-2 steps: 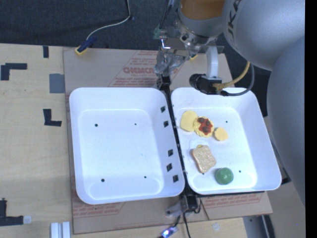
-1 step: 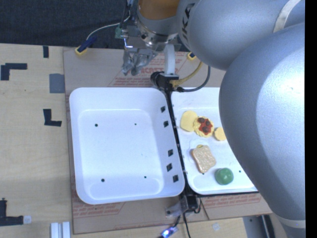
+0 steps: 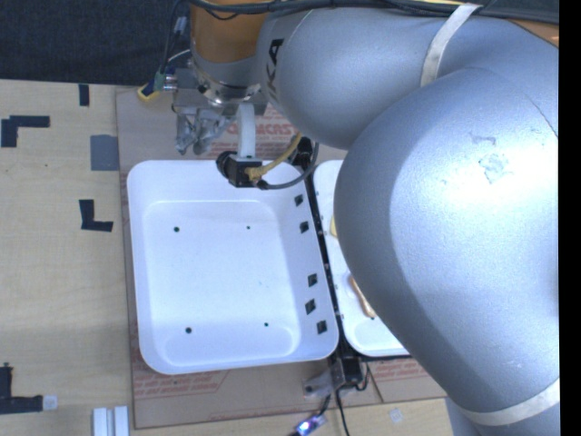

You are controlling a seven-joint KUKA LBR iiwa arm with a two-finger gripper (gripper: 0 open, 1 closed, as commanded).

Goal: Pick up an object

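My gripper hangs under the orange wrist band, over the far rim of the left white bin. A black fitting with a yellow cable dangles just below it at the bin's back edge. Nothing shows held in the gripper. In the right bin, a thin tan object peeks out from under the arm near the dividing rim. The big grey arm links hide the remainder of that bin.
The bulky arm covers the right half of the view. The bins rest on a cardboard sheet on the wooden bench, which carries black tape marks. A cable clip sits at the bins' front edge.
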